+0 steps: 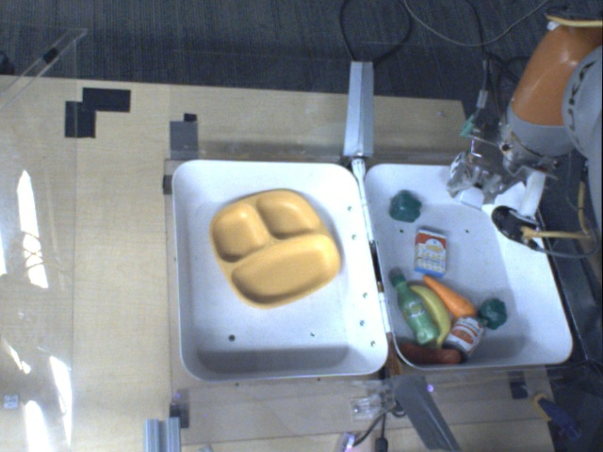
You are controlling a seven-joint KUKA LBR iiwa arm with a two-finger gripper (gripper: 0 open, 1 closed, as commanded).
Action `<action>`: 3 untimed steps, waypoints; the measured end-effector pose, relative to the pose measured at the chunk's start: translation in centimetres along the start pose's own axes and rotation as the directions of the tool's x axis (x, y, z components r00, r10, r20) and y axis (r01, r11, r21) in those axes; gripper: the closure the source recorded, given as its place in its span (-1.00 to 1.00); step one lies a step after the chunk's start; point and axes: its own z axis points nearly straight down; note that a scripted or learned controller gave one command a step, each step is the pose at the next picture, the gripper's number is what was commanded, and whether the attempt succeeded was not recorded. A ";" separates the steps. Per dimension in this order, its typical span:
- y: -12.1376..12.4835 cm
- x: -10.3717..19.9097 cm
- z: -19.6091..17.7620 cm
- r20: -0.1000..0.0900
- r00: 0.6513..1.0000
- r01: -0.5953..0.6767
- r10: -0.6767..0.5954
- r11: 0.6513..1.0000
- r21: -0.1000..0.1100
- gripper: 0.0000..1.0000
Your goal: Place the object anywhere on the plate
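Heaped at the near edge of the right bin [528, 347], well down-view of the gripper [476, 179]: green bottle [415, 311], banana [431, 307], carrot [449, 297], small can [465, 335]. Far to the gripper's left, in the left bin [198, 281]: yellow compartment plate [273, 245], bare. Nearer, small carton [430, 250] and teal object [405, 205], just left of and below the gripper. Gripper poised at the bin's far right corner; nothing visibly held; open or closed cannot be told. Judged: pick lies down-view, placement leftward.
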 end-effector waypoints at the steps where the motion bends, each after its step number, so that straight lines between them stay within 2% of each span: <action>1: -7.0 8.0 -7.8 -0.003 0.963 0.271 -0.271 0.963 -0.001 1.00; 2: -10.2 21.8 -6.8 -0.003 0.934 0.359 -0.359 0.934 -0.001 1.00; 3: -12.1 24.4 -0.4 -0.003 0.902 0.431 -0.431 0.902 0.002 1.00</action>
